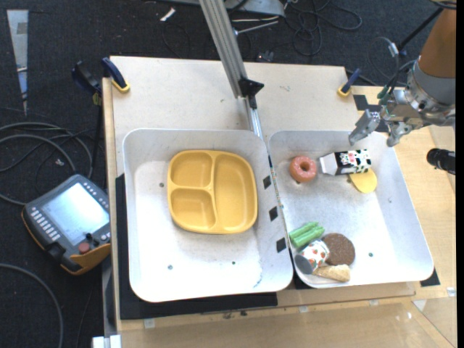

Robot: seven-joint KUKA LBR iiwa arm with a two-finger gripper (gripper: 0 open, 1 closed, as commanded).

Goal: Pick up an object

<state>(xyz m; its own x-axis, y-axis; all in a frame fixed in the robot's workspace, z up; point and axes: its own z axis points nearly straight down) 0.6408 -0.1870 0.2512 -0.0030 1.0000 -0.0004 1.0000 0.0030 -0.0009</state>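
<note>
The right bin [406,216] holds a pink glazed doughnut [303,169], a black-and-white cow-patterned carton [346,162] lying on its side, and a yellow piece [365,181] just below it. Near the bin's front edge lie a green vegetable [306,233], a brown cookie [338,249], a small white patterned item [316,253] and a tan wedge [332,272]. My gripper [378,130] hangs over the bin's far right corner, above and to the right of the carton, with its two fingers spread apart and nothing between them.
A yellow divided plate [212,191] sits in the left bin [145,267]. A slanted metal pole [226,38] rises from the back between the bins. Clamps [116,78] mark the bench's far corners. A teach pendant [69,223] lies on the floor at left.
</note>
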